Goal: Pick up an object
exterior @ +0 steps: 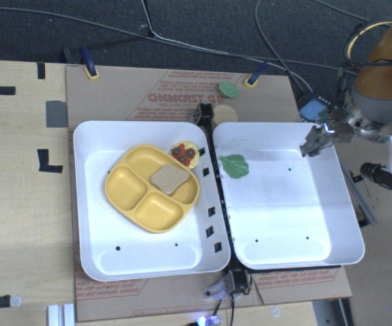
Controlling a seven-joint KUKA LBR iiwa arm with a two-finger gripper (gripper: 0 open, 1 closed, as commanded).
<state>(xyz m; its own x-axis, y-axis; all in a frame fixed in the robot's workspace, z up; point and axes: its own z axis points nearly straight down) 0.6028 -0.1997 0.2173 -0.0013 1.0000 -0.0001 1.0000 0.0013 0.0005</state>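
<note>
Approach should be made leftward to the green leaf (234, 166); whether the pincer (313, 145) is open cannot be told.

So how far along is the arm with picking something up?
Nothing looks done yet. The gripper sits at the right bin's upper right rim with nothing visibly between its fingers. The green piece lies in that bin's upper left; the yellow tray is in the left bin. The whole pick remains.
</note>
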